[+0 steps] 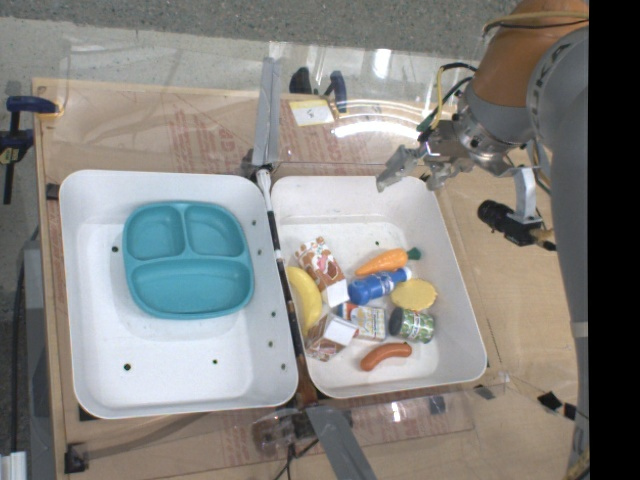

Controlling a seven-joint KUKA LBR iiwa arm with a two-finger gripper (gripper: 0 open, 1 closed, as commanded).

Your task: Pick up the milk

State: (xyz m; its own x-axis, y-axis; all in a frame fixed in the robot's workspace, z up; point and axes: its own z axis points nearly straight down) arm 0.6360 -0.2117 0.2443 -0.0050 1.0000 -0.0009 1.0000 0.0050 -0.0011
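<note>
The milk looks like the small white carton with a printed label (364,320), lying on its side in the middle of the right bin (455,298) among other toy food. A blue bottle with a white cap (377,287) lies just above it. My gripper (409,179) hangs over the bin's far rim, well above and behind the carton. Its fingers (387,177) are spread open with nothing between them. The grey arm with its orange band (540,13) comes in from the upper right.
Around the carton lie a carrot (384,262), a yellow round piece (414,294), a green can (412,325), a sausage (385,356), a banana (306,296) and a snack packet (319,261). The left bin (100,368) holds a teal divided plate (187,258).
</note>
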